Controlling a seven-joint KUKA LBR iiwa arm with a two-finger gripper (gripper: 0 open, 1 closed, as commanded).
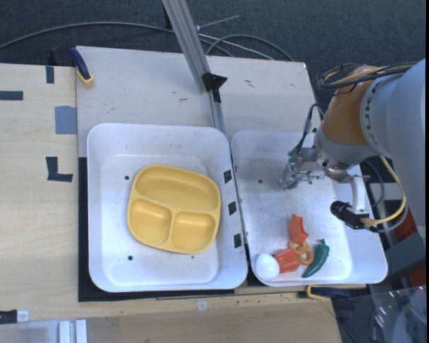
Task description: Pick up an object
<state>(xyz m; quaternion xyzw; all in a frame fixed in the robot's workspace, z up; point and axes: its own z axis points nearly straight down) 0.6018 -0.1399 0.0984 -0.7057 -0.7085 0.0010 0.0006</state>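
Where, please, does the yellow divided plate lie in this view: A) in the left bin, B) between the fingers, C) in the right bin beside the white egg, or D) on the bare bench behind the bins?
A: the yellow divided plate lies flat inside the left bin, while the white egg sits in the right bin.

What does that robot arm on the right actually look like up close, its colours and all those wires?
The arm is a thick, rounded grey tube with a broad orange band above the wrist. Its small metallic grey hand ends in two thin fingers. Black and yellow cables loop alongside it, and a black plug-like fitting sticks out near the wrist.
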